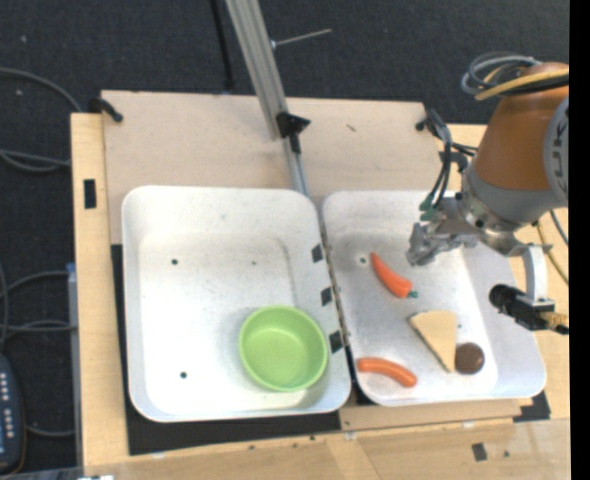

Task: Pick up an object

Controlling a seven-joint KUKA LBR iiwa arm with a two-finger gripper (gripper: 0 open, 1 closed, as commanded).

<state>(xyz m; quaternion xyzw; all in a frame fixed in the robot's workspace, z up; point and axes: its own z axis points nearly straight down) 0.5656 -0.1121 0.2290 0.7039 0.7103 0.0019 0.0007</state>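
The claw is being positioned over the R bin, just beside the carrot, prob. as approach for pickup. Opening can't be told; nothing is seen being held.

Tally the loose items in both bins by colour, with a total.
Orange: 2, the carrot-like piece and the sausage-like piece
Green: 1, the bowl
Tan: 1, the wedge
Brown: 1, the ball
Total: 5
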